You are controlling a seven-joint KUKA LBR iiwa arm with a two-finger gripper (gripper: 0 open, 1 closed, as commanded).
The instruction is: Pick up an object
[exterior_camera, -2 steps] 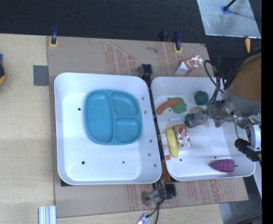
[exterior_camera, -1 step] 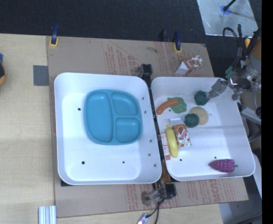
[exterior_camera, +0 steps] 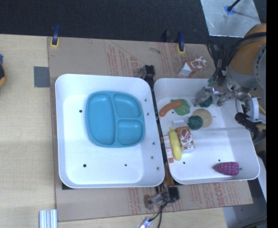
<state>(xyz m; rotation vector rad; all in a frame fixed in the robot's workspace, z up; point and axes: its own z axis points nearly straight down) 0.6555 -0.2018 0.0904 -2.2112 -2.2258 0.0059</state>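
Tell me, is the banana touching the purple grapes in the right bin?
Apart. The camera view shows the banana at the bin's left side and the purple grapes near the lower right corner, bare white floor between.

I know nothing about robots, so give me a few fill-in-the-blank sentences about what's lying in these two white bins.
1. The blue divided plate lies in the ____ bin.
2. The banana lies against the right bin's ____ wall.
3. The purple grapes lie near the right bin's ____ edge.
4. The plate has ____ compartments.

Missing words: left; left; front; three
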